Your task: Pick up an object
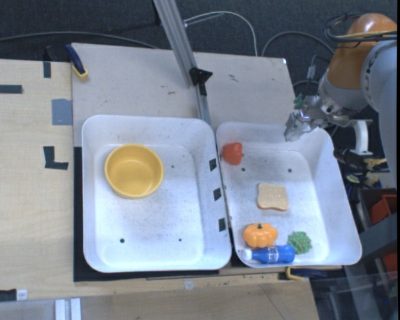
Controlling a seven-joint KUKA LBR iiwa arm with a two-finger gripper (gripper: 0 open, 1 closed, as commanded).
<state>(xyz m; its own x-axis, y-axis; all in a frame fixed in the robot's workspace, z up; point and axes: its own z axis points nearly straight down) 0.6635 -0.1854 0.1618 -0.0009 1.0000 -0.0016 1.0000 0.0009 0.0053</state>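
Observation:
The right bin (pixel 320 159) holds a red tomato-like piece (pixel 233 153) near its far left corner, a slice of toast (pixel 273 197) in the middle, and an orange pumpkin (pixel 261 235), a blue bottle (pixel 270 254) and a green broccoli piece (pixel 299 241) along its near edge. My gripper (pixel 295 128) hangs over the far right corner of that bin, above the rim, well away from all of these objects. Nothing shows between its fingers.
A yellow bowl (pixel 134 171) sits in the left bin (pixel 100 239). A grey metal pole (pixel 180 39) slants up from the divide between the bins. Cables lie on the dark floor behind the bench.

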